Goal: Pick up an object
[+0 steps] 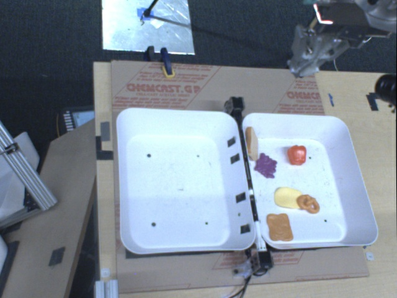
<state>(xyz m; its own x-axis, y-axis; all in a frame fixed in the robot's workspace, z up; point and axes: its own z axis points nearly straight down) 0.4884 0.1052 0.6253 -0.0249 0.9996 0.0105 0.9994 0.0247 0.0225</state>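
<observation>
- Cardboard covers the table (186, 85), carrying two white bins; the right bin (347, 166) holds the small items I could pick.
- My gripper (304, 64) hangs high at about one o'clock, beyond the bin's far rim; I cannot tell its state.
- I judge the red piece (297, 154) nearest, lying toward six o'clock from the gripper.
- Purple piece (265, 165) sits beside it at nine o'clock.

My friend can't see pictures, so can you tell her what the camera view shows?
Two shallow white plastic bins sit side by side; the right bin holds small toy foods: a red tomato, purple grapes, a yellow lemon, a brown pretzel, a tan toast slice and a pale bread piece. The grey robot's tool hangs above the bench, behind the bins.
</observation>
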